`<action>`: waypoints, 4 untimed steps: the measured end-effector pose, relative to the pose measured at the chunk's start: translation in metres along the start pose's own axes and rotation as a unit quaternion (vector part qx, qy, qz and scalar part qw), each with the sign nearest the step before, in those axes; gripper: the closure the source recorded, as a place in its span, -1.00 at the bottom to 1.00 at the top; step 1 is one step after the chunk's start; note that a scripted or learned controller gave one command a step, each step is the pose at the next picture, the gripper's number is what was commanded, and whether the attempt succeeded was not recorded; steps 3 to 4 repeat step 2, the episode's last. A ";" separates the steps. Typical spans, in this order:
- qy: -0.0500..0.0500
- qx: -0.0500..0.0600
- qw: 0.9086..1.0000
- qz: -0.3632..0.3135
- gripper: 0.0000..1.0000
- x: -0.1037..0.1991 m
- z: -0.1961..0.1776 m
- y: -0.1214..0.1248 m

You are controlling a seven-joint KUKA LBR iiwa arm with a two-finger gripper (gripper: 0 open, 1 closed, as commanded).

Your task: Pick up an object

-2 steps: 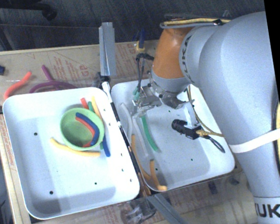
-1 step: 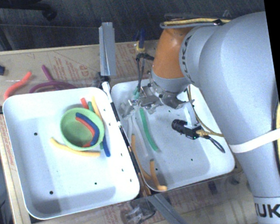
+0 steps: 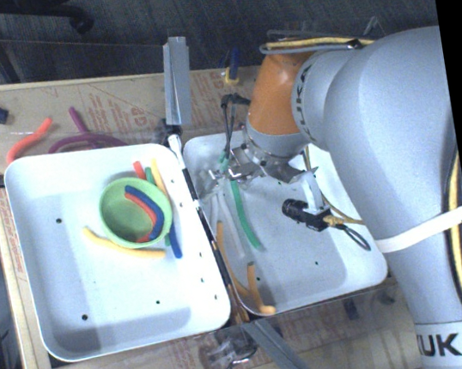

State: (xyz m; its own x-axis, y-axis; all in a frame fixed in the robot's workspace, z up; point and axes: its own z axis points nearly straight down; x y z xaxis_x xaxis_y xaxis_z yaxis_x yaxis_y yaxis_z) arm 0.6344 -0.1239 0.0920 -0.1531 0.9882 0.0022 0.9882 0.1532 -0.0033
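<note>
Pincer (image 3: 230,169) low in right bin (image 3: 315,274), grip unclear; green strip (image 3: 246,216) just beside, orange strip (image 3: 254,289) near left wall.

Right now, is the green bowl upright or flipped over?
Upright. The green bowl has its open side facing up toward the camera, showing the inside, where a red curved piece and a blue curved piece lie.

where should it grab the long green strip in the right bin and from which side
Probably take the green strip near its middle, from straight above, closing across its narrow width. It lies flat and thin on the floor of the right bin, with bare floor on both sides there.
</note>
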 end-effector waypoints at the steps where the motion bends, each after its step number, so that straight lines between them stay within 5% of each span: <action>1: -0.001 -0.001 1.000 -0.002 1.00 0.000 -0.011 0.001; 2: -0.001 0.000 0.992 0.124 1.00 0.050 -0.108 -0.011; 4: -0.001 0.000 0.992 0.124 1.00 0.050 -0.108 -0.011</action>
